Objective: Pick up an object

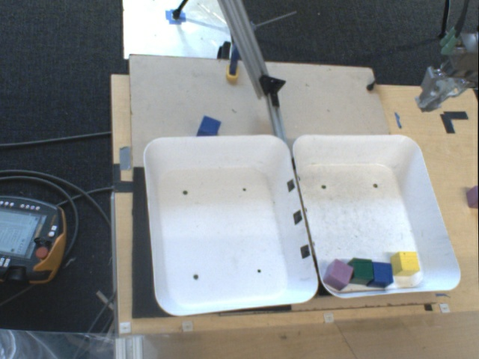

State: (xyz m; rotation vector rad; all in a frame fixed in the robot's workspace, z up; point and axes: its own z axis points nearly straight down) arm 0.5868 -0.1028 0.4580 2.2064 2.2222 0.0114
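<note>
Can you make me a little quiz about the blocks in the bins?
1. True or false: the purple block touches the yellow block.
2. Which bin holds the blocks: A) left bin, B) right bin?
3. Which block lies outside both bins?

Key:
1. False; the green block and a blue block sit between them.
2. B.
3. The blue block on the board behind the left bin.

Wooden bench (352, 331), two white bins (224, 155) (359, 144) side by side, blue block (209, 126) behind the left bin
</note>
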